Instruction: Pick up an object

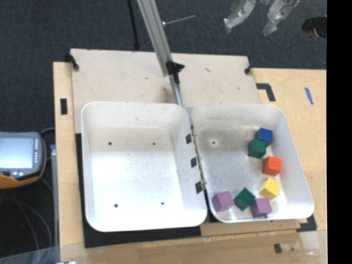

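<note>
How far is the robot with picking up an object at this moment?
Nothing looks done yet. The gripper hangs open, with nothing between its fingers, above the dark floor beyond the bench. All seven blocks lie in the right bin, among them the blue block and the orange block. Left to do: come down over the bin, close on a block, lift it.

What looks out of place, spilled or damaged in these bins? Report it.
Nothing looks spilled or damaged. All seven small foam-like cubes, from the blue cube to the purple cube, sit inside the shallow white right-hand bin, crowded along its right and near sides. The two-finger gripper hangs above the bench, its jaws open, holding nothing.
</note>
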Motion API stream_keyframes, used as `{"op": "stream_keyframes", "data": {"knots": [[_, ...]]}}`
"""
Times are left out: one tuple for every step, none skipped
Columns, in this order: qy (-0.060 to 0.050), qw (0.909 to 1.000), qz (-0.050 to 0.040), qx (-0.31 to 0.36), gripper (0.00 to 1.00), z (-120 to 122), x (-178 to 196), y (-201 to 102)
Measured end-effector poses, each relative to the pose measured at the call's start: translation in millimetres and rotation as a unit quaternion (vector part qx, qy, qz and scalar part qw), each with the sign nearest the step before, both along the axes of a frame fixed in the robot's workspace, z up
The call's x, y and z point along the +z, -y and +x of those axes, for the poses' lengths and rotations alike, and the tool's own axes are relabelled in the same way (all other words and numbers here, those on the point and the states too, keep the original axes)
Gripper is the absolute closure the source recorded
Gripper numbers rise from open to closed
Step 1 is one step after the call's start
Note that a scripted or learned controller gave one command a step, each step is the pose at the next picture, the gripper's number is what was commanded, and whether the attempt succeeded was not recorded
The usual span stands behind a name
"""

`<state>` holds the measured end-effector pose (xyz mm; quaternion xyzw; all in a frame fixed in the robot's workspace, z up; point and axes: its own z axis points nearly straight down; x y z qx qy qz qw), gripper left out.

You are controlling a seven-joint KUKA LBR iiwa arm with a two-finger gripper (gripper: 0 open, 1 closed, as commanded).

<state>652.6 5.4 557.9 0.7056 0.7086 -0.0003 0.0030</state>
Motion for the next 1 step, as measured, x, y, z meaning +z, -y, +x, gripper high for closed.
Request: {"op": "stream_keyframes", "data": {"knots": [[-0.001,1.0000,0.0014,-0.001,0.00,13.2,-11.9,-16.8]]}}
